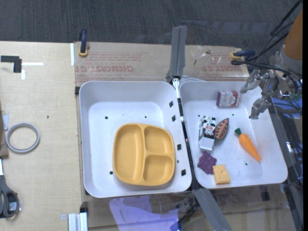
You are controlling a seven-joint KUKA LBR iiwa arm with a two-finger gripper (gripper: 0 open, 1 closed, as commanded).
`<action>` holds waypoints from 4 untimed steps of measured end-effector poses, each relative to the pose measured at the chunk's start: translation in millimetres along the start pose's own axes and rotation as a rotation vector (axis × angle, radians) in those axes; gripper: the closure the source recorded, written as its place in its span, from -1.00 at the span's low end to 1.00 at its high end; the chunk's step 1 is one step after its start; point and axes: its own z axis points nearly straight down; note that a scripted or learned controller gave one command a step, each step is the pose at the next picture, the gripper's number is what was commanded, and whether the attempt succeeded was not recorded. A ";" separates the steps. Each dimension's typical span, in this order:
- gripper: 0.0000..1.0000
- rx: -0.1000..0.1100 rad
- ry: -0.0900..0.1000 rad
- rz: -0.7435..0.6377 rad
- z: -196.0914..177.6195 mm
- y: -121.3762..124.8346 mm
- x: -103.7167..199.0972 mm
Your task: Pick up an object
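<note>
I am noting that the pickable items are all lying in the right bin (281, 174), in the right half of the frame. The carrot (249, 146) is lying loose on the bin floor at centre right, tilted, apart from its neighbours and nearest the gripper, so I am judging it the likeliest target. Left of it, the small milk carton (207, 133) and the brown oval toy (221, 129) are lying touching each other; below them the purple piece (207, 163) and the yellow cheese block (221, 174) are sitting just beside one another. A pink packet (227, 98) is resting near the bin's upper wall. The left bin (96, 129) is holding a yellow divided plate (144, 154).

The gripper (260, 102) is hanging at the upper right, above the bin's upper right corner. It is holding nothing and touching no item. I cannot tell how far its claw is parted.
</note>
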 end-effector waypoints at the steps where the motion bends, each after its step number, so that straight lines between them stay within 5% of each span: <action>1: -1.00 -0.001 0.001 -0.062 104.4 -29.2 59.2; 2: -1.00 0.000 0.002 0.316 127.4 -14.7 -20.9; 3: -1.00 0.002 0.005 0.609 115.3 -26.6 -24.5; 4: -1.00 0.001 0.001 0.569 127.3 -29.5 52.1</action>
